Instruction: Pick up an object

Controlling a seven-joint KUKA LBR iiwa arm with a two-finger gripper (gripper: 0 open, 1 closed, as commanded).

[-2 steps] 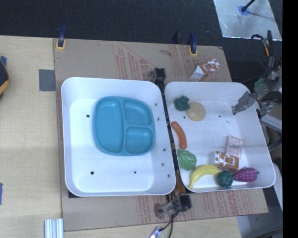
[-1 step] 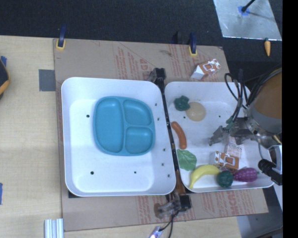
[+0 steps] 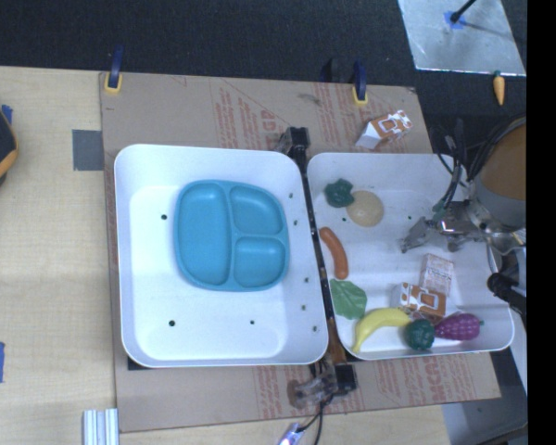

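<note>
The claw is hanging spread and empty just above the snack packet in the right bin. It should be descending squarely, straddling the packet's narrow sides.

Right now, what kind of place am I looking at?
Probably a robot test bench in a lab: two white bins clamped on cardboard, toy food like a banana and sausage, and a metal pincer reaching in.
</note>
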